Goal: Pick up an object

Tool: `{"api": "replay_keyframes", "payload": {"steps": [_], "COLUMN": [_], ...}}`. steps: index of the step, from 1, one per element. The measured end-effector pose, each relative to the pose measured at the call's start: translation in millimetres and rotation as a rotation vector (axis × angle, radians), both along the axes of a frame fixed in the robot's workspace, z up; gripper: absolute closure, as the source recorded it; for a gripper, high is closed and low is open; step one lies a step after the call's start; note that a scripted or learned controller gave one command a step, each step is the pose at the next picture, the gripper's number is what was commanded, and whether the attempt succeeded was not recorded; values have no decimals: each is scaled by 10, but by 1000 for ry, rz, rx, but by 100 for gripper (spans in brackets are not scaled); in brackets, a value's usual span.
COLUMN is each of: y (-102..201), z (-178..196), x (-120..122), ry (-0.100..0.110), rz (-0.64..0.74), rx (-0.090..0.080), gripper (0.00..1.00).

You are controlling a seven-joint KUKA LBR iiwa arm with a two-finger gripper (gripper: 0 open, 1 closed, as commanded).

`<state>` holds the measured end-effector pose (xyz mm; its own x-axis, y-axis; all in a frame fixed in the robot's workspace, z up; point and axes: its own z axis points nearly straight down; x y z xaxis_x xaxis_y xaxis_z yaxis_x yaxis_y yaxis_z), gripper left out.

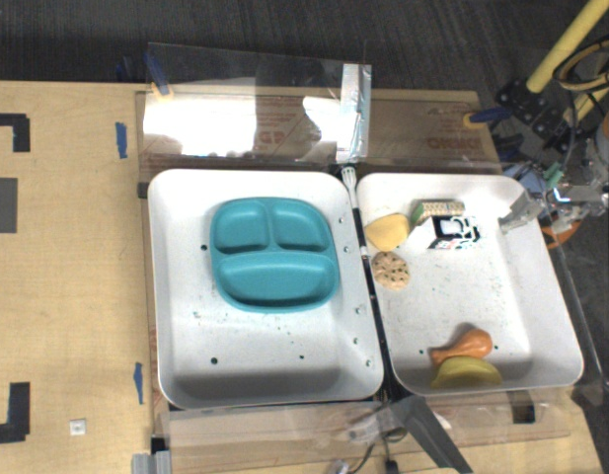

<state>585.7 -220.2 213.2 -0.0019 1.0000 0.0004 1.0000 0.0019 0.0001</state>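
Over at the right rim of the right bin (556, 294), the gripper (521, 212) hung low by the far right corner, a grey piece poking in above the white floor; how far open it was I could not tell, and nothing could be seen held in it; the arm (572, 194) behind it was a tangle of grey metal and cables with a flash of orange beneath. Down in that same bin the pickings lay scattered; a yellow lemon (387, 231) sat near the far left corner, with a speckled cookie (391, 269) just beside it on the near side; a small printed packet (437, 208) lay against the far wall, and a black-and-white item (454, 231) sat just in front of it, too small to name; near the front wall an orange-brown drumstick (464, 345) rested touching a yellow-green piece (465, 371), both well apart from the gripper. Next door, the left bin (176, 294) held a teal divided plate (274, 253), flat and roughly central, three compartments facing up. Behind both bins stood a clear plastic sheet (245, 117) catching glare, edged with silver tape (353, 107); the wooden bench (57, 265) stretched away to the left.
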Motion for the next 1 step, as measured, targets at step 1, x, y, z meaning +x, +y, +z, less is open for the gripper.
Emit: {"api": "replay_keyframes", "payload": {"steps": [1], "y": [101], "z": [-1173], "x": [-527], "ry": [-4], "rz": [6], "rx": [15], "gripper": [0]}}
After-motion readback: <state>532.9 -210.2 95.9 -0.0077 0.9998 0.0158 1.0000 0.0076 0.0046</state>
